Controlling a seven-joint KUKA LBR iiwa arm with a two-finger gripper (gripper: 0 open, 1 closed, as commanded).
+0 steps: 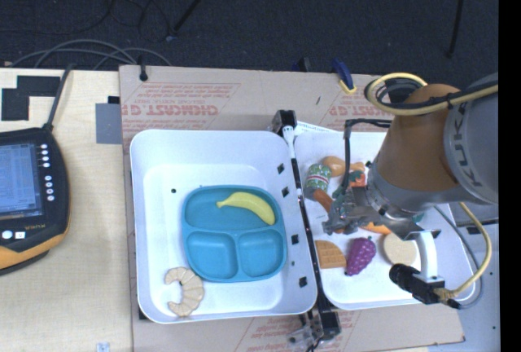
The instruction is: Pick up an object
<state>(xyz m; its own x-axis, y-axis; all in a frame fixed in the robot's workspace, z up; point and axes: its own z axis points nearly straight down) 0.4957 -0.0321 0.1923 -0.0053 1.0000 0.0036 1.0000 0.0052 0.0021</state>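
Curved yellow banana (pixel 247 206) on blue sectioned tray (pixel 236 248), knobbly purple grapes (pixel 360 255)

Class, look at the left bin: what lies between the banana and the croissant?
In the camera view, the blue divided plate lies between them: the banana rests in its top compartment, and the croissant sits beside its lower-left corner.

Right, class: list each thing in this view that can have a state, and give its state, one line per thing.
banana: lying in the top compartment of the blue tray.
croissant: on the left bin floor, beside the tray.
grapes: lying in the right bin.
gripper: low over the right bin's toys.
handheld screen: lit.
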